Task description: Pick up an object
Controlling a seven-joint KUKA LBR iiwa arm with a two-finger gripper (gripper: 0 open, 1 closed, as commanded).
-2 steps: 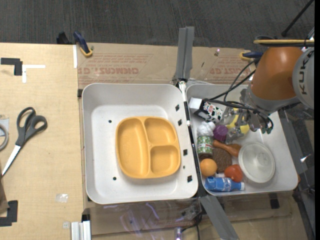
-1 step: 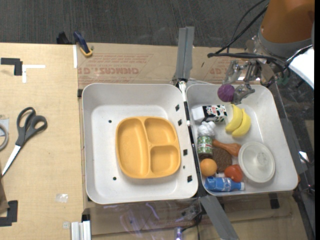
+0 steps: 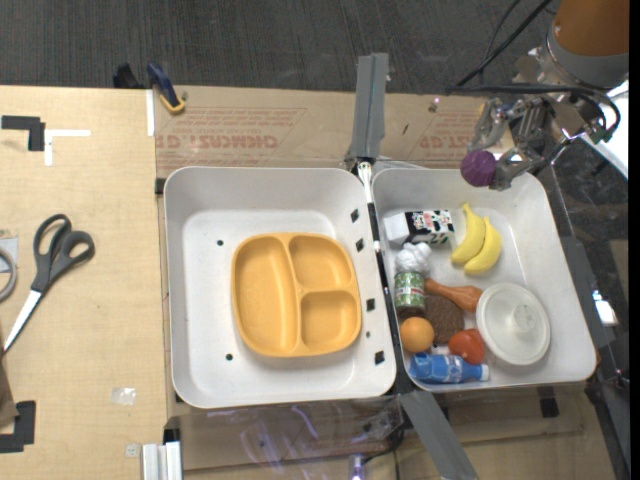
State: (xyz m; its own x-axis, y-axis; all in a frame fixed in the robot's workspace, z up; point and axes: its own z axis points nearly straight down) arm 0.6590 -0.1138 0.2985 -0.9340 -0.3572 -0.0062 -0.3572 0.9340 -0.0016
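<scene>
The two-finger gripper (image 3: 497,161) hung above the far right corner of the right shallow white bin (image 3: 560,258), clenched on a small round purple fruit-like object (image 3: 479,167), which sat raised off the bin, beyond the yellow bananas (image 3: 476,239).

The wooden worktop (image 3: 90,368) is carrying two white bins (image 3: 190,298) side by side. Scissors (image 3: 45,263) are lying on its left, and a cardboard sheet (image 3: 250,133) is lying at the far side.
</scene>
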